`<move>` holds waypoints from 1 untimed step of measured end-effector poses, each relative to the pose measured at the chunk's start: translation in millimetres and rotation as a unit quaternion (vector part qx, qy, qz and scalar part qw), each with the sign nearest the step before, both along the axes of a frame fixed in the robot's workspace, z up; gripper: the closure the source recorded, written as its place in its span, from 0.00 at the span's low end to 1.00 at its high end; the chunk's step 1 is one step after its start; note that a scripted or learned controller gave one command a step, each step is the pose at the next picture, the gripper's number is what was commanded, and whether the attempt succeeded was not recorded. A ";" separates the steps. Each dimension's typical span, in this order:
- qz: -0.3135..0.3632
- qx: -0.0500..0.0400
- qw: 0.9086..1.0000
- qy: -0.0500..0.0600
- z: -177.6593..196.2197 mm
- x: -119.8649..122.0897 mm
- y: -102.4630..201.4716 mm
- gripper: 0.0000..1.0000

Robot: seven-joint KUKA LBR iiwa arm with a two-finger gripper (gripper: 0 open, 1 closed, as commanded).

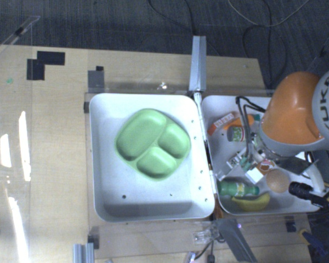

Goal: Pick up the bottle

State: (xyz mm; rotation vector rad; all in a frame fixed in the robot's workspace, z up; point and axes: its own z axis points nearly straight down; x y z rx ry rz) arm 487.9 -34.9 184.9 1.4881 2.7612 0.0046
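The bottle [238, 189] is green with a yellowish label, lying flat on its side at about five o'clock in the right bin [226, 206], touching the banana [251, 201] beside it.

The scene is evenly and fairly brightly lit from above, so the two white bins [98, 163] look washed out and shadows stay soft, with a faint grey one along the left bin's near wall. Streaks of white glare lie on the clear sheet [13, 147] over the wooden bench [49, 119] at the left. The picture is slightly soft and grainy throughout, and the dark floor [98, 10] at the top shows little detail.
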 end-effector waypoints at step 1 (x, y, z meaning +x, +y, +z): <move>0.015 0.000 1.000 0.000 -0.1 -0.1 72.5 0.00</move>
